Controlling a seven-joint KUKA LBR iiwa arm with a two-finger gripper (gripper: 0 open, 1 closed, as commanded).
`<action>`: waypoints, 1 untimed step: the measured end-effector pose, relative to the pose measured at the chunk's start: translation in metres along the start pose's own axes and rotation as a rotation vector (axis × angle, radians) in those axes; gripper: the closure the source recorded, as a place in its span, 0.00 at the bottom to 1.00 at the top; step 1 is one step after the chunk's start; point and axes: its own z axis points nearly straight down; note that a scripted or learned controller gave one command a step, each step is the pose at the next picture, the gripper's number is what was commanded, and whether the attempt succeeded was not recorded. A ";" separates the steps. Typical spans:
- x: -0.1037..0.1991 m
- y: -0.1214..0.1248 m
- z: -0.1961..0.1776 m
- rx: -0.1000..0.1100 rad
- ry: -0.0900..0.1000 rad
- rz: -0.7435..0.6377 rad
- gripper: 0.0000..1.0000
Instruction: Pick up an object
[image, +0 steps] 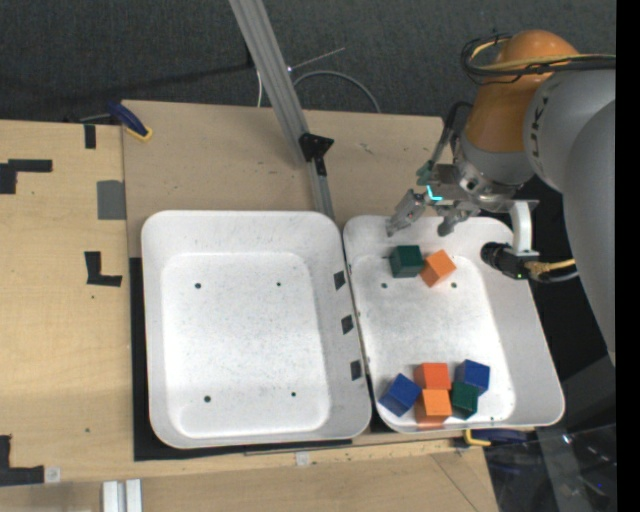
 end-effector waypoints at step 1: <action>0.000 0.001 -0.003 -0.005 -0.001 -0.001 0.00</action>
